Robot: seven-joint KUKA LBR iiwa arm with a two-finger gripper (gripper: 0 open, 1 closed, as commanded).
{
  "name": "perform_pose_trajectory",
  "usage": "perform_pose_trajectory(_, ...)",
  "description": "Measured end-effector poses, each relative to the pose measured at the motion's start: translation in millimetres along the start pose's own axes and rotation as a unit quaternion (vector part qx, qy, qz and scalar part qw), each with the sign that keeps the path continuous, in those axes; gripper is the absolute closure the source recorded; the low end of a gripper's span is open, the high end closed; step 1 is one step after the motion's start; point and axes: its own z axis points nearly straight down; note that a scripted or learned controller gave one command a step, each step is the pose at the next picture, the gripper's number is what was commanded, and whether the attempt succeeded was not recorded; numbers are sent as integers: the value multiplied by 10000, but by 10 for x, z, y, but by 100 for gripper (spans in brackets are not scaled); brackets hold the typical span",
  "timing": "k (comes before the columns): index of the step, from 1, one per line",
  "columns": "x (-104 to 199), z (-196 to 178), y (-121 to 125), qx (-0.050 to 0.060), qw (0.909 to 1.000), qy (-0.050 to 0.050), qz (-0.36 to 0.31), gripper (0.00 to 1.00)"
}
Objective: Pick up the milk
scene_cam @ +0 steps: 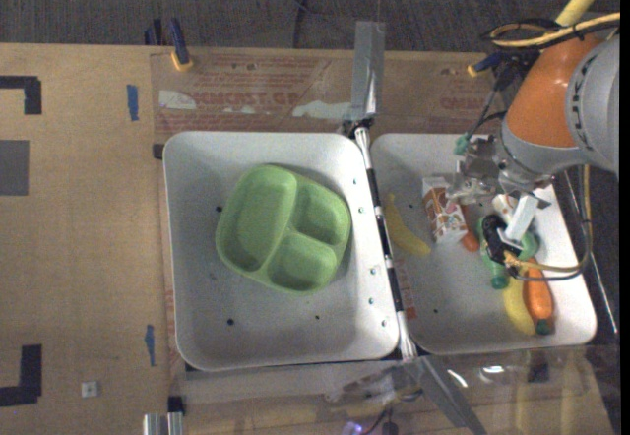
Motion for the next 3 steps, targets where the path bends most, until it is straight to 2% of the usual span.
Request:
perform_pose_trajectory(1, 193, 124, -64, 23, 9995, -116, 278, 100)
perform_pose_trajectory(2, 195, -6, -31, -20, 9996, -114, 274, 100)
perform_pose_trajectory(3, 116, 117, -285, -22, 9639, -47, 2663, 100)
